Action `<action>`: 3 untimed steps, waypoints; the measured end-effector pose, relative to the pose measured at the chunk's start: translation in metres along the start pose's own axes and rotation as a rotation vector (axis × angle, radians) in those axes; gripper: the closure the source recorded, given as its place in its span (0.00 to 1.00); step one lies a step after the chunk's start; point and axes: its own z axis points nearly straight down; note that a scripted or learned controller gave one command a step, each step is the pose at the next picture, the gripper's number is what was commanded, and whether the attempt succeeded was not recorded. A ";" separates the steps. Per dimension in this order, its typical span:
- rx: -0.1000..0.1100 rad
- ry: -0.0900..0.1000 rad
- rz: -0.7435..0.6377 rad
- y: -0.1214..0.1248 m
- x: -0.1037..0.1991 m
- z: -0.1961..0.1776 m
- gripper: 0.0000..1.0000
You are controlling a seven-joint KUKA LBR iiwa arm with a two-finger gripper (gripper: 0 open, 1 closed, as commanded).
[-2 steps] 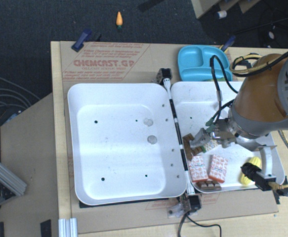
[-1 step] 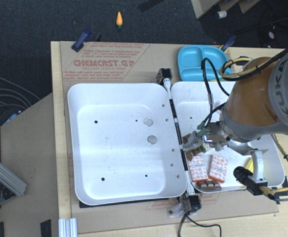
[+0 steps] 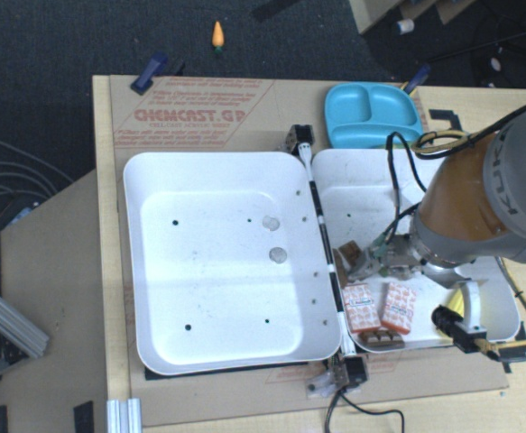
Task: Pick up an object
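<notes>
At the near end of the right bin (image 3: 364, 171) two red-and-white packets (image 3: 360, 308) lie side by side, almost touching, with a small dark thing (image 3: 381, 337) just in front of them against the near wall. Just behind the packets the end effector (image 3: 391, 253) is low in the bin. The arm's bulk covers much of it, so I cannot tell how far open it is or whether it has hold of anything. A small brown thing (image 3: 349, 255) lies just beside it, near the wall between the bins.

The step in hand looks like the reach or the grasp itself, with the brown thing or the nearer packet as the likely target. The pick does not look finished, since nothing shows lifted.

The next move calls for closing squarely on one thing and lifting straight up. The packets lie close together, so a grasp there may catch both or slip between them.

Further left, the left bin (image 3: 208, 332) holds two grey discs (image 3: 271, 224). Beyond the bins a blue tray (image 3: 373, 115) rests on the bench (image 3: 190, 111).
</notes>
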 end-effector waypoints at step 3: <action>-0.001 0.000 -0.001 -0.020 -0.001 -0.181 0.00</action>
